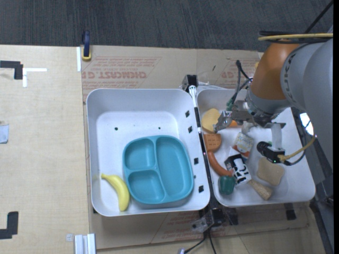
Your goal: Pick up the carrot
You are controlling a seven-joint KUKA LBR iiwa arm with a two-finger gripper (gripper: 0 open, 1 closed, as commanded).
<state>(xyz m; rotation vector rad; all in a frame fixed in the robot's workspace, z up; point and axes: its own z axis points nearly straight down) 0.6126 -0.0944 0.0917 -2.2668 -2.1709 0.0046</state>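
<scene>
Nearest me, the orange carrot [216, 162] lies curved along the right bin's [296, 194] left wall, and beyond it the gripper [241, 165], grip unreadable, should drop squarely astride its middle, clear of neighbouring clutter.

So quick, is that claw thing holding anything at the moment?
Gripper: low over the right bin, above the carrot. Whether it is open, closed or holding anything cannot be told from this view.

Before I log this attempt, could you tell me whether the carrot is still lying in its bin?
Yes: the carrot lies flat in the right bin, near its left wall, not lifted.
</scene>
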